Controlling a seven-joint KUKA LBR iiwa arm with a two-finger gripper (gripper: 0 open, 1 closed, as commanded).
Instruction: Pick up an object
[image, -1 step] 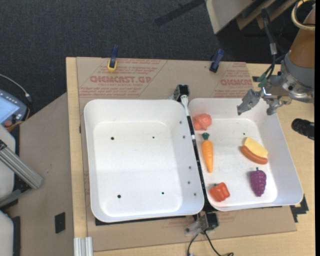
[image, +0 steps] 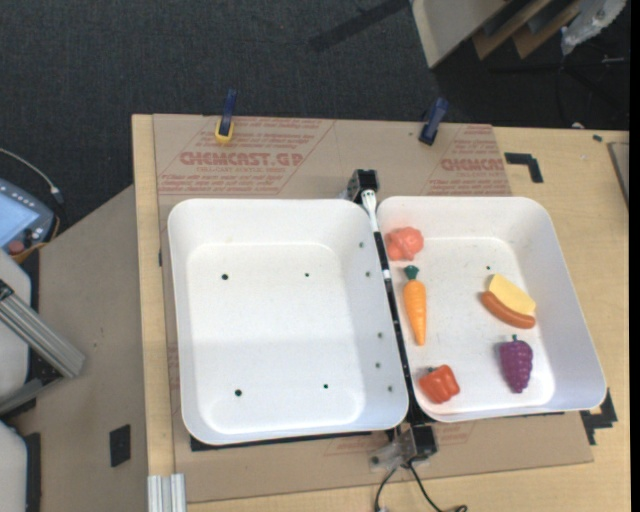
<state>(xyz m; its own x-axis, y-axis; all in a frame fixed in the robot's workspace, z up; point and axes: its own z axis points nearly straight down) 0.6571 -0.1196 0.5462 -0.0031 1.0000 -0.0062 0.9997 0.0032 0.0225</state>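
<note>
- Toy foods, five of them, all lie in the right bin (image: 572, 318); the left bin (image: 185, 300) sits just beside it, their rims meeting along the middle.
- Toy carrot (image: 415, 311): orange with a small green top, lying lengthwise close to the bin's left wall, top pointing to the far side.
- Pink lumpy piece (image: 405, 243): just beyond the carrot's green top, in the far left corner.
- Red-orange toy pepper (image: 438, 384): near the carrot's tip, by the near left corner.
- Purple toy grapes (image: 516, 364): dark green stem on top, near the right side.
- Yellow-and-orange wedge (image: 510, 301): tilted, just beyond the grapes.
- All five lie apart, none touching.
- Pincer: whether it is wide or narrow cannot be told.
</note>
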